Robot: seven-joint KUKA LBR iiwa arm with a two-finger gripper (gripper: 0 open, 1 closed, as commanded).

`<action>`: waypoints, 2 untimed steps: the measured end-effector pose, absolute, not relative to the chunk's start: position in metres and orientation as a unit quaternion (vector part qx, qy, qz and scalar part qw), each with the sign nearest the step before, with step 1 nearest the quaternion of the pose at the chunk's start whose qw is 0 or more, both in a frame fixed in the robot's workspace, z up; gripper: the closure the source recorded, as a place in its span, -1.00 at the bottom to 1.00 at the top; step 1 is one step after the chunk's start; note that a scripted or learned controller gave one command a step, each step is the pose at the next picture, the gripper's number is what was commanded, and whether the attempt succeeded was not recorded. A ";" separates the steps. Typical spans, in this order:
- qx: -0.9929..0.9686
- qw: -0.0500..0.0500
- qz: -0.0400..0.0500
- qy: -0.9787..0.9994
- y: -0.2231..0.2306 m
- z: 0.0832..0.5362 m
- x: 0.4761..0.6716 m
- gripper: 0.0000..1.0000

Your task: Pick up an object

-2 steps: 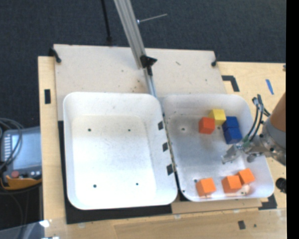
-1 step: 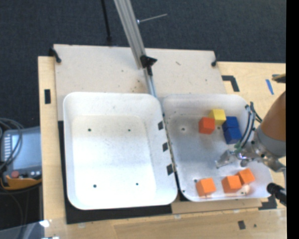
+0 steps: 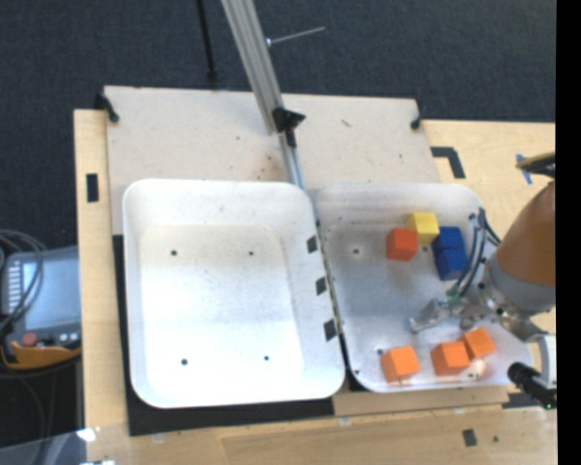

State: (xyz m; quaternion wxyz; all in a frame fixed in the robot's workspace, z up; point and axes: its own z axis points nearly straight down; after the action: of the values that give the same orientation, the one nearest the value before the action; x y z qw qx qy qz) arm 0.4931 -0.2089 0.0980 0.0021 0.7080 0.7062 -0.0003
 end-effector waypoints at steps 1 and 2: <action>0.710 0.003 0.002 0.704 -0.209 0.110 0.495 1.00; 0.705 0.003 0.002 0.709 -0.208 0.154 0.494 1.00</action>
State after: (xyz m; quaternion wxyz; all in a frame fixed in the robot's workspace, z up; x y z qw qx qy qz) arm 0.4944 -0.2081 0.1537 0.0029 0.7054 0.7088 0.0016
